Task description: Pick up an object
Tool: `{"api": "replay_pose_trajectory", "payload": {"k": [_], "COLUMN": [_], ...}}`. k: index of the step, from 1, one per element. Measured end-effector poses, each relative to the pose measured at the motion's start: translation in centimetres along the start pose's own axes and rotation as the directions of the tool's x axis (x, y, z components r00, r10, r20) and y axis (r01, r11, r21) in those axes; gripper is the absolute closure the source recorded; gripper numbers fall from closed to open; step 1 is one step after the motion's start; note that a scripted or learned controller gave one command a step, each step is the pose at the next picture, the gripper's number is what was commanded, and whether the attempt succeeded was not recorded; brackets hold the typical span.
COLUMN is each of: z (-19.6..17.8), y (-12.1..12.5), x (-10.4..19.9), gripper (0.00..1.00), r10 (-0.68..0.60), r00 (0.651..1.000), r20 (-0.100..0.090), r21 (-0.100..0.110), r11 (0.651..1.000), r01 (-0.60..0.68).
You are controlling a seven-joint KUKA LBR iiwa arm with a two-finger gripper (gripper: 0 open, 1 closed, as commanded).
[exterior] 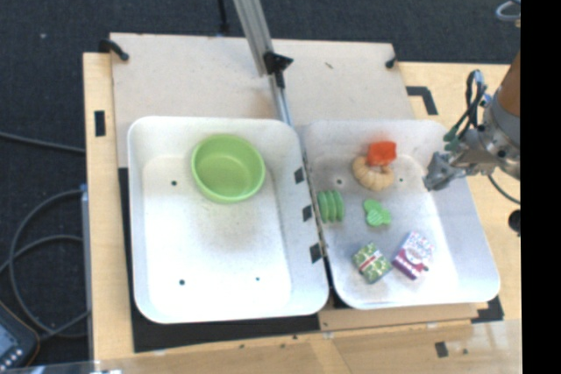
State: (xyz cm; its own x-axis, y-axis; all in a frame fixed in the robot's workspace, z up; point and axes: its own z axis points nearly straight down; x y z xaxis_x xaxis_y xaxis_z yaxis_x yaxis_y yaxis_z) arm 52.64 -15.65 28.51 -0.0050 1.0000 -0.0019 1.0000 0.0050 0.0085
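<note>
The right bin holds several small objects: an orange-red block resting against a tan ring-shaped pastry, a green ridged piece near the left wall, a small green lump, a green wrapped box and a purple-and-white packet. My gripper hangs over the bin's upper right part, right of the pastry, with nothing seen in it.
The left bin holds a light green bowl near its top. A metal camera pole slants up from between the bins. Cables run along the arm at the right edge.
</note>
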Motion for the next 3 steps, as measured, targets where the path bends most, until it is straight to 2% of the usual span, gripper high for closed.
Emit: {"api": "replay_pose_trajectory", "payload": {"k": [1,2,3], "z": [1.4,0.9,2.7], "y": [-0.2,-0.2,-0.1], "x": [5.7,11.1,16.1], "gripper": [1.0,1.0,1.0], "r10": [-0.001,-0.003,0.0], "r00": [1.0,1.0,1.0], "r20": [-0.001,-0.004,-0.001], "r21": [0.006,0.007,0.009], "r11": [1.0,1.0,1.0], "r01": [0.001,0.003,0.0]}}
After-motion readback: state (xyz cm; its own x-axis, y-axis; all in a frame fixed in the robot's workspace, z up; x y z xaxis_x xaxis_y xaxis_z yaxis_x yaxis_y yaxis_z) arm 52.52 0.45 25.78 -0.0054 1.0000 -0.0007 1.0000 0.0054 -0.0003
